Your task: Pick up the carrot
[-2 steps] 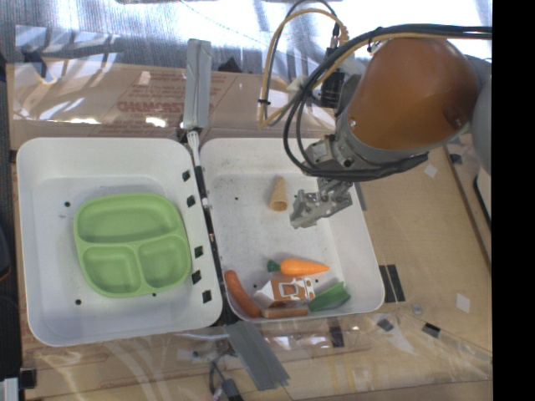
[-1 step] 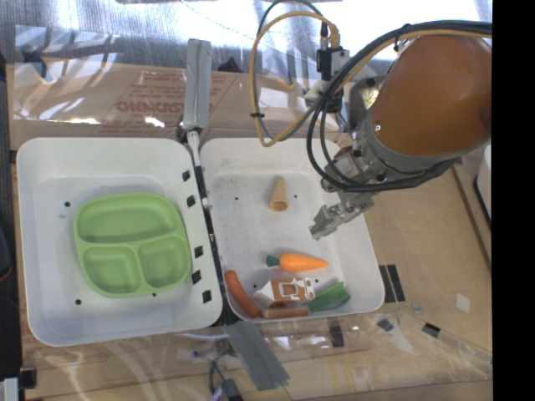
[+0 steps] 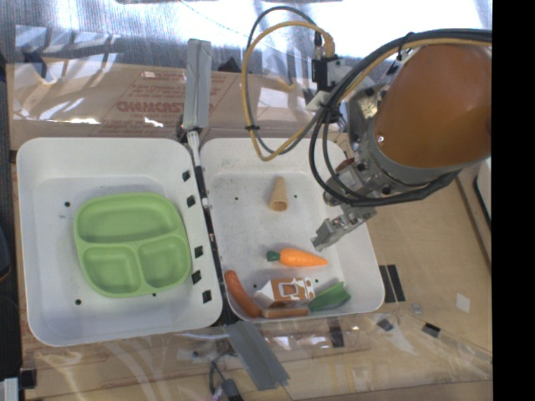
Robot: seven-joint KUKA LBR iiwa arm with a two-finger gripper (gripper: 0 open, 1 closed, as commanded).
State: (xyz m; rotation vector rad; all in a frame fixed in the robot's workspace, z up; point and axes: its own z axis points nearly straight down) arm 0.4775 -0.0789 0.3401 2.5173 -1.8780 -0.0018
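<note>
1. The grey two-finger hand (image 3: 333,232) hangs over the right white plastic bin (image 3: 242,215), right of centre frame; nothing lies between its fingers, which look parted.
2. The orange carrot with a green top (image 3: 298,258) lies flat on that bin's floor, just below-left of the hand, apart from it.
3. A tan cone (image 3: 278,194) rests above it; a brown sausage (image 3: 240,294) lies lower left.
4. A green compartment tray (image 3: 131,242) sits in the left bin (image 3: 42,174).

Faint red lettering on the cardboard (image 3: 125,98) is too blurred to read.
</note>
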